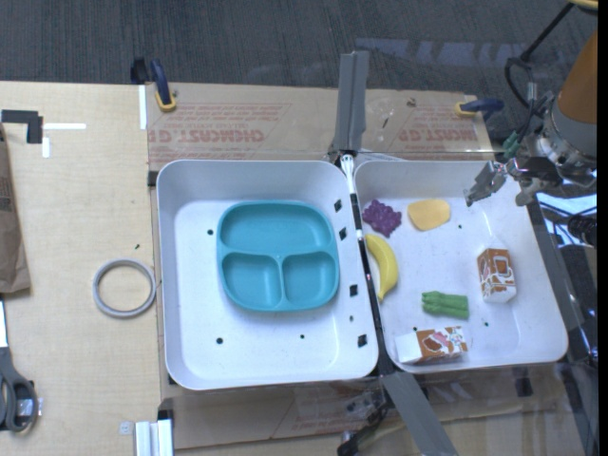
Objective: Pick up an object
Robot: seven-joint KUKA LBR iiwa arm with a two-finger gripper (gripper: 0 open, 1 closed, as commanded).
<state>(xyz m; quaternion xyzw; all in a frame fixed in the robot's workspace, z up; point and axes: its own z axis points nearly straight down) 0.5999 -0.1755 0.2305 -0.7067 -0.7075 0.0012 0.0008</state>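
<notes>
At the right bin's far right corner the gripper hangs with fingers spread, pinching nothing; cheese wedge, nearest item, untouched, so pick not started.

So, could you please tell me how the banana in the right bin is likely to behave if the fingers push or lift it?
The banana looks smooth and curved, so it would probably pivot or slide when pushed rather than roll. It lies along the right bin's left wall, which may block one finger. It looks like a toy, so it is likely light and stiff.
</notes>
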